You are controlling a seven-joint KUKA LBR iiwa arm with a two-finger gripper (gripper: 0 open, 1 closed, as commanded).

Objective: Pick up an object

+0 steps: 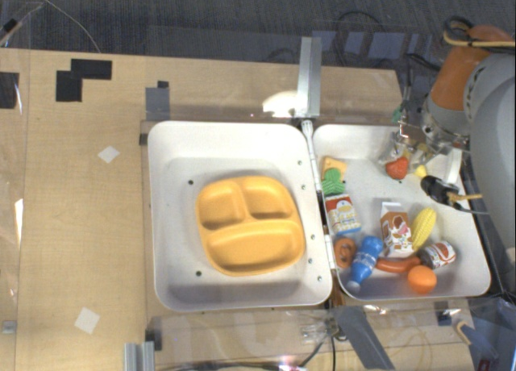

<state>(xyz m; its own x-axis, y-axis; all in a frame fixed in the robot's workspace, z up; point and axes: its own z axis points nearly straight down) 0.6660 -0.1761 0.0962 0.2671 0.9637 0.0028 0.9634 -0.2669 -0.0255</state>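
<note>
1. Camera view puts our end effector point(407, 154) at two o'clock in the right bin point(367, 139), down over a small red-orange object point(397, 168).
2. We cannot tell whether it has any hold on it.
3. We should lift straight up, slowly.
4. Arm and cabling blur the contact; nearby items at three o'clock are hard to make out.

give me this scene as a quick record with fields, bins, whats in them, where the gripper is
left bin: yellow divided tray
right bin: toy corn, orange ball, blue bottle, sausage, small cartons and cans
gripper: over the right bin's far corner, just above a small red-orange object
grasp: cannot tell
</note>
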